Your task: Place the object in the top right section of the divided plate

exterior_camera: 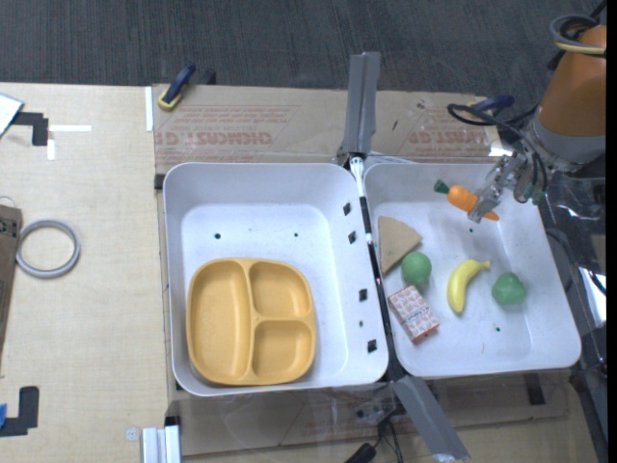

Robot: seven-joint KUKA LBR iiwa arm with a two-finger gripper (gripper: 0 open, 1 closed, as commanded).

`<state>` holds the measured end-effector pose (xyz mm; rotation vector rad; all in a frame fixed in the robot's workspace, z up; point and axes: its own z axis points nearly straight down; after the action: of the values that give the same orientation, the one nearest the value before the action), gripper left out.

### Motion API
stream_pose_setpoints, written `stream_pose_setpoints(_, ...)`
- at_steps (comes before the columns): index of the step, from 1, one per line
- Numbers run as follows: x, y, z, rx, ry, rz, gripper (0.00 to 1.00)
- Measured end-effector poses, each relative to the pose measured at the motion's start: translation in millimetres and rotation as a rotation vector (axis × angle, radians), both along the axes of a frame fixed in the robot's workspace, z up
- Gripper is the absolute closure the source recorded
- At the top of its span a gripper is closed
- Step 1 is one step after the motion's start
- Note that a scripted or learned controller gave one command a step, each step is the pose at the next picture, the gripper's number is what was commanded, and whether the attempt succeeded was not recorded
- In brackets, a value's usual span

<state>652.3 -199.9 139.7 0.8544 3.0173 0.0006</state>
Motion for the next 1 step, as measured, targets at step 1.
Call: stream_pose_setpoints(1, -0.2, -21.9, 4.0, -0.002, -0.002, 0.3, 1.0)
